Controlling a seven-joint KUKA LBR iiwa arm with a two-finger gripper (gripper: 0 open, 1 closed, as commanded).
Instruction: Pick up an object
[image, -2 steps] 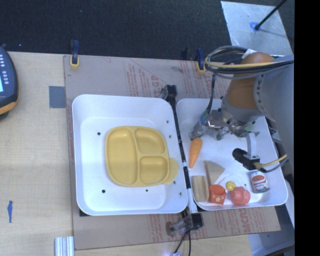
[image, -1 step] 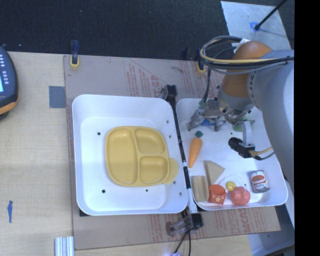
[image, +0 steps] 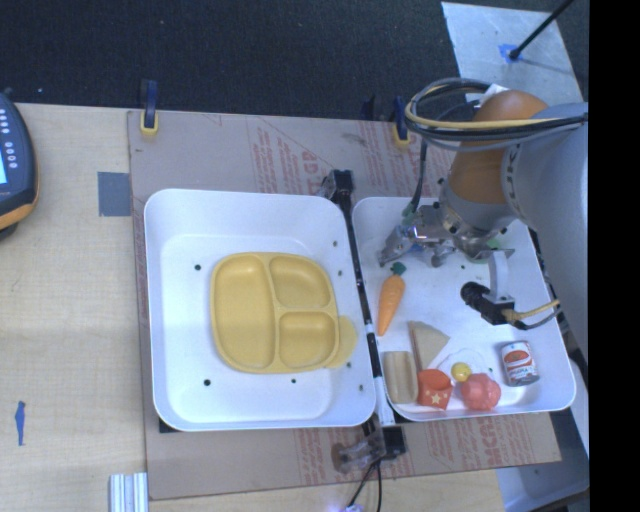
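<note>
Gripper hangs low over the right bin's far-left corner; how its fingers stand I cannot tell. Just beside it lies the toy carrot, pointing toward the bin's near edge. It looks light, stiff and smooth; grasp across its thicker upper body.

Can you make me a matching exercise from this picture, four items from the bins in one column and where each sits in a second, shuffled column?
Items:
1. yellow divided plate
2. toy carrot
3. small can
4. hand

Places:
A. near corner of the right bin, on the arm's side
B. far end of the right bin, above the carrot's green top
C. middle of the left bin
D. right bin, beside the divider between the bins

Pairs: 1-C, 2-D, 3-A, 4-B
</note>
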